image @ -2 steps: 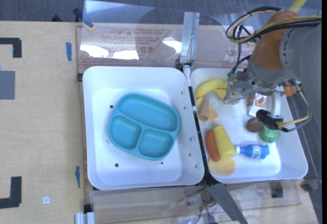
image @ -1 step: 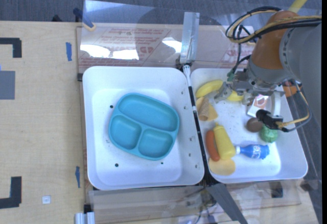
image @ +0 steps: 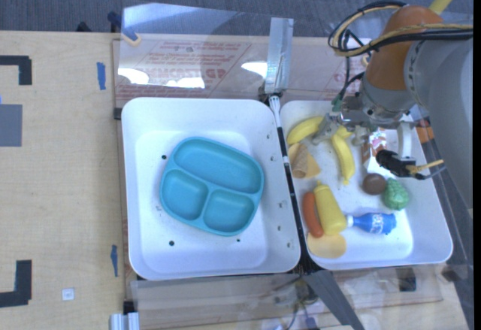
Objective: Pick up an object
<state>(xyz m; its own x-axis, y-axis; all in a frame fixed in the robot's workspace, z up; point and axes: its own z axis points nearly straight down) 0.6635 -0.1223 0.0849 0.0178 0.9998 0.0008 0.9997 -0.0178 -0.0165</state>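
While hanging at the twelve o'clock end of the right white plastic bin (image: 432,242), jaws (image: 347,119) of unreadable spread, poised over the curved yellow plastic banana (image: 344,155) lying just toward six o'clock, long axis twelve-to-six.

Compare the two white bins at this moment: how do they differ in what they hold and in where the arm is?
The left bin holds one blue divided plate; the right bin holds many small items, among them a banana and a yellow bottle. The arm's gripper sits over the right bin's far end, away from the left bin. Both are shallow and white.
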